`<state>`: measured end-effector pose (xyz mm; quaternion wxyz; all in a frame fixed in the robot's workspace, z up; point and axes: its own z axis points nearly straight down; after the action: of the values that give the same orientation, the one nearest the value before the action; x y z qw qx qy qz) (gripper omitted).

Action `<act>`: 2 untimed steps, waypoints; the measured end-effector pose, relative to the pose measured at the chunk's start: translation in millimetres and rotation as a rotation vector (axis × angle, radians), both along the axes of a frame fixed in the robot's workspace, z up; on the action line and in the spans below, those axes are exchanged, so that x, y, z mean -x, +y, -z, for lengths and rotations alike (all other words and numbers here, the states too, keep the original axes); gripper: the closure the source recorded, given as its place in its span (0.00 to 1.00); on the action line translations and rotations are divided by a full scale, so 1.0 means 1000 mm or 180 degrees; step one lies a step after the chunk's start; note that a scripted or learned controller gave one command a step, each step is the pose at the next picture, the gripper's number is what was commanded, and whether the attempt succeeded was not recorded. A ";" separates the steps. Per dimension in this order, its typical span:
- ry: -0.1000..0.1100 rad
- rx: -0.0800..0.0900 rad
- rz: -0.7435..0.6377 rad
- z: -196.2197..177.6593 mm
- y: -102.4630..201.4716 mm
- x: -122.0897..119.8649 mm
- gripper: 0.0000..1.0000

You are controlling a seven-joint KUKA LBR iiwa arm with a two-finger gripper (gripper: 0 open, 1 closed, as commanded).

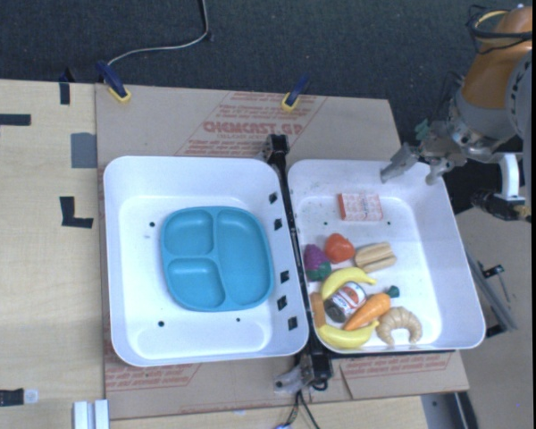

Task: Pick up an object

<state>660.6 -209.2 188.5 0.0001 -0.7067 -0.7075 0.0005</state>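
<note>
The gripper (414,165) hangs above the far right corner of the right bin (447,231), its two fingers spread apart with nothing between them. One finger (395,169) points out over the bin's far rim; the other sits closer to the arm (496,79), which comes in from the right.

The toys lie well apart from the gripper, mostly in the near half of that bin. A pink-and-white packet (361,206) rests alone toward the far side. Nearer, a red pepper (339,248) sits beside a hot dog bun (375,256), with purple grapes (314,259) just left of the pepper. A banana (343,281) curves over a small can (343,304), a carrot (369,311) touches the can, and a croissant (400,324) lies at the near right (a second banana (347,336) sits by the near rim).

The left bin (125,239) holds a blue divided plate (217,258).
</note>
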 end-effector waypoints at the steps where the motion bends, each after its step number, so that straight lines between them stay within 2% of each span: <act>1: 0.0009 -0.0006 -0.0004 0.074 0.066 -0.007 0.00; 2: -0.0020 0.0010 0.0003 0.102 0.083 0.056 0.00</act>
<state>605.0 -126.1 86.7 -0.0032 -0.7070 -0.7072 -0.0006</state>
